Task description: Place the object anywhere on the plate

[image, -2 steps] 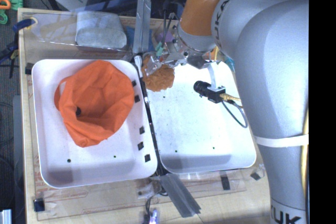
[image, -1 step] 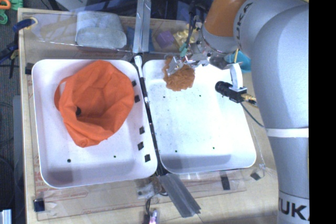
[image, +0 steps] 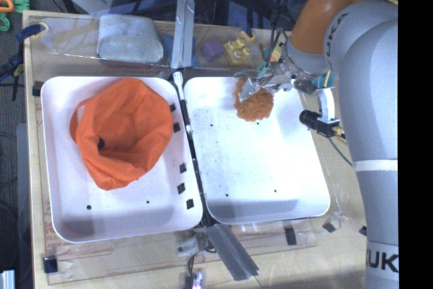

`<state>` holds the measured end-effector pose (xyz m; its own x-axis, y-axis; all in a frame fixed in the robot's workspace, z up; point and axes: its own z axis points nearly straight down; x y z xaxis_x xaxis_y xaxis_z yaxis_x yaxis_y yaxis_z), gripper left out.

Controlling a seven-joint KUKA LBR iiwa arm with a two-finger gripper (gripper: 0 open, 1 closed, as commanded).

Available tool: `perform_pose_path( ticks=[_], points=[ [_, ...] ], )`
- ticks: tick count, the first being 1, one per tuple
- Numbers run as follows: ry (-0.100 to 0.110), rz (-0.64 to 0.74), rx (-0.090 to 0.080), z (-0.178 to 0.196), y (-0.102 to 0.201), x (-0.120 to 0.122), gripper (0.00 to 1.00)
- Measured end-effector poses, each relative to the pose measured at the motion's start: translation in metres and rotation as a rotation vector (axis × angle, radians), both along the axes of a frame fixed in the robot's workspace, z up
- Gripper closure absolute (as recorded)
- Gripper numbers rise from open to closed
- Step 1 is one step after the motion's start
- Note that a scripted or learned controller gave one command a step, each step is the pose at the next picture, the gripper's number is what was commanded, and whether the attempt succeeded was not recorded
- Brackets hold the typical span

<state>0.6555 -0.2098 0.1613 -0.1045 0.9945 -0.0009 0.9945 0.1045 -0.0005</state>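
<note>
Orange plate (image: 122,132) left bin | pincer (image: 256,86) touching brown object (image: 254,105)

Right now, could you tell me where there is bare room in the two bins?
The right bin is bare across its middle and near end; only its far edge is crowded, by the brown object under the tool. In the left bin, the orange plate leaves just the near strip.

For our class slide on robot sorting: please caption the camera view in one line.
The gripper sits at a brown object in the right bin; an orange plate lies in the left bin.
</note>
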Motion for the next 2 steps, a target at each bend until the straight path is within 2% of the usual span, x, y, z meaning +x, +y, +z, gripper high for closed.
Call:
perform_pose_path(
  ticks=[1, 2],
  points=[
    [-0.001, -0.019, 0.001, 0.041, -0.001, 0.001, 1.0],
    [-0.003, 0.294, -0.002, 0.063, 0.002, 0.003, 1.0]
  ],
)
